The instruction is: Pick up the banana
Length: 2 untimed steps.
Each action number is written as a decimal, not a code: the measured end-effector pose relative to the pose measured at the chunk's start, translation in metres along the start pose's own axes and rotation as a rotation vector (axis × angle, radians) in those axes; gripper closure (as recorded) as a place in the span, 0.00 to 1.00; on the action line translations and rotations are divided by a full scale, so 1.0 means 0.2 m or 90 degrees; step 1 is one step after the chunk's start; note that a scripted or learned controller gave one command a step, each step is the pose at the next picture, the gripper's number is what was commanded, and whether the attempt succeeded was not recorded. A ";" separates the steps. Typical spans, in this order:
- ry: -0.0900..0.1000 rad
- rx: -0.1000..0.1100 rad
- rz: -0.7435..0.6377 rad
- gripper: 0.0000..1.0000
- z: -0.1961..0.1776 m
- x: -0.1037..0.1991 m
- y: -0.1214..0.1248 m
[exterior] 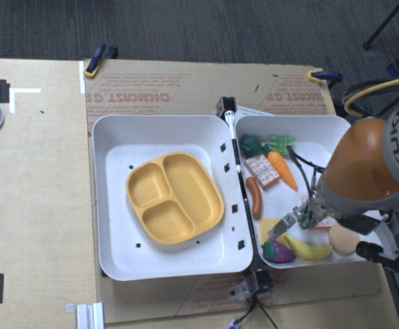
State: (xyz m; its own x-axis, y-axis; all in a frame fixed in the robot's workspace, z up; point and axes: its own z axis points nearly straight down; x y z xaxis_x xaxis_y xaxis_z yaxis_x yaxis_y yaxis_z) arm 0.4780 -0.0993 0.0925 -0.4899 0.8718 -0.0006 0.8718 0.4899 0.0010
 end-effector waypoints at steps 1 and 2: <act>0.000 -0.001 0.002 1.00 -0.05 0.00 0.00; -0.001 -0.001 0.002 0.00 -0.05 0.00 0.00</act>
State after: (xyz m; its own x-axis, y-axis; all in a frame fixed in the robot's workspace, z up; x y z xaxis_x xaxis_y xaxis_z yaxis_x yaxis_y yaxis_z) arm 0.4789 -0.0996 0.1020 -0.4876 0.8731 -0.0015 0.8731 0.4876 0.0021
